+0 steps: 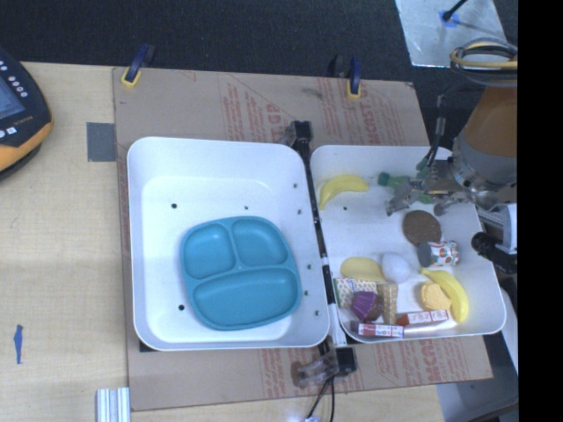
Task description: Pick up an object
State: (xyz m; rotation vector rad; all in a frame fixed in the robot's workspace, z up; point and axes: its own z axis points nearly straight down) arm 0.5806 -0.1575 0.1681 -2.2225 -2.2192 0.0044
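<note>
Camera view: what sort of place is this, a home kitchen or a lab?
Most likely a robot test bench in a lab. Two white bins are fixed on clamped cardboard sheeting, toy food such as a banana fills one, and a control pendant lies nearby.

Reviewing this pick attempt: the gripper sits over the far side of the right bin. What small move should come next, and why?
Probably a short descent toward the brown round object. The gripper hovers at the far end of the right bin, just beyond that object, which lies apart from the crowded near corner, so it looks the easiest target. Nothing is seen held yet.
</note>
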